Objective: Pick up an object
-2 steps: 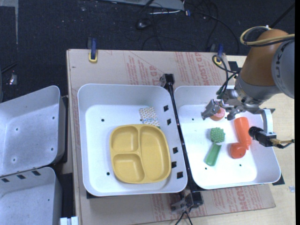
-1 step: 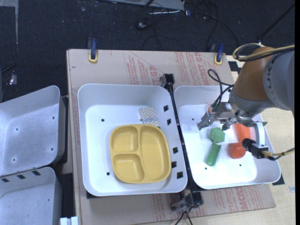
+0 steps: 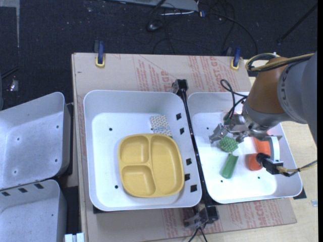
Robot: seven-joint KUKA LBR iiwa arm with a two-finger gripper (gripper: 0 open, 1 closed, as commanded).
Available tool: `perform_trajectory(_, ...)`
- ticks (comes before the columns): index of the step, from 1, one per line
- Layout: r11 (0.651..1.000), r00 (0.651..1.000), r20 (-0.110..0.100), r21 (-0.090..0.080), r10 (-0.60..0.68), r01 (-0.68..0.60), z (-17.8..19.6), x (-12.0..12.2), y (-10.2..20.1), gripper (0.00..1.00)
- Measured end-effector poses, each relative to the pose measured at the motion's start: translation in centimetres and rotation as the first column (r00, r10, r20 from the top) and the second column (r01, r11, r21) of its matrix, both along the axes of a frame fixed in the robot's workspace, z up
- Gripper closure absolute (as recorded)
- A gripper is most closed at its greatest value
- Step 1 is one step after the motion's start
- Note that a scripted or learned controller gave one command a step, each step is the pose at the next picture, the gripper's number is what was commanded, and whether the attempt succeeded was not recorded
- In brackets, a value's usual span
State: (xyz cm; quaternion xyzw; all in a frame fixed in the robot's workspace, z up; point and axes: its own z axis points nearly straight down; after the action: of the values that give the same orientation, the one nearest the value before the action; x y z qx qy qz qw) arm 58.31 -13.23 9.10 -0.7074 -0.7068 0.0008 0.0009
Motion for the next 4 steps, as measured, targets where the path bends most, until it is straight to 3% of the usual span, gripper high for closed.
perform_trajectory(1,1.0,1.0,0.002,0.0,-0.001,0.001,1.1,0.0,0.0,1.0)
perform_trajectory(4,1.0,1.0,0.009,-0.002,0.004,-0.004,16.1,0.7,-0.7,1.0)
